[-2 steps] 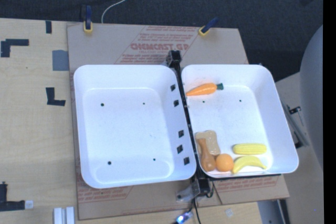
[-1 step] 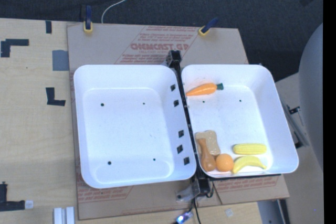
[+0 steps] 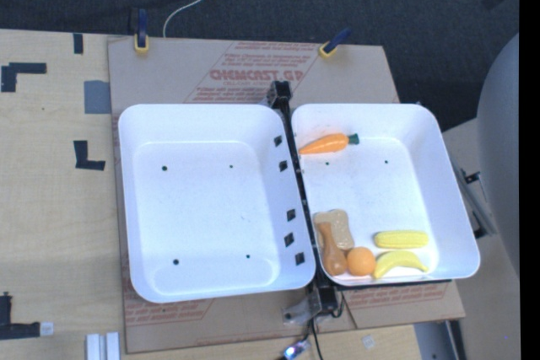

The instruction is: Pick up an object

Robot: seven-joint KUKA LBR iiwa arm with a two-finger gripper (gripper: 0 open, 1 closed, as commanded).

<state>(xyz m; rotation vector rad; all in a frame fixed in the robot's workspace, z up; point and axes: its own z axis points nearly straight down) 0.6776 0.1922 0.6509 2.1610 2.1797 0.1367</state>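
Big wooden bench [image 3: 51, 206] with a cardboard sheet [image 3: 253, 72] laid on it, red print along the top, and the two white bins sit on that, touching along the middle. The left bin [image 3: 135, 181] is the roomier-looking one. The right bin [image 3: 422, 173] has all the stuff in it. Off past the right bin's outer edge there's a blurry grey bulk of the arm [image 3: 506, 131], well clear of the objects; can't tell what state the claw is in from this shot.

Things to grab, all in the right bin: an orange carrot [image 3: 323, 144] with a green tip, lying up in the far left part just beside the divider, on its own. The rest are bunched in the near corner: a tan bread-looking piece [image 3: 334, 232] by the divider, a yellow corn cob [image 3: 401, 239], a banana [image 3: 400, 264] right below it, and a small orange ball [image 3: 360, 262] touching the tan piece and next to the banana.

Two little blue-and-yellow clamps [image 3: 140, 36] pin the cardboard's far edge
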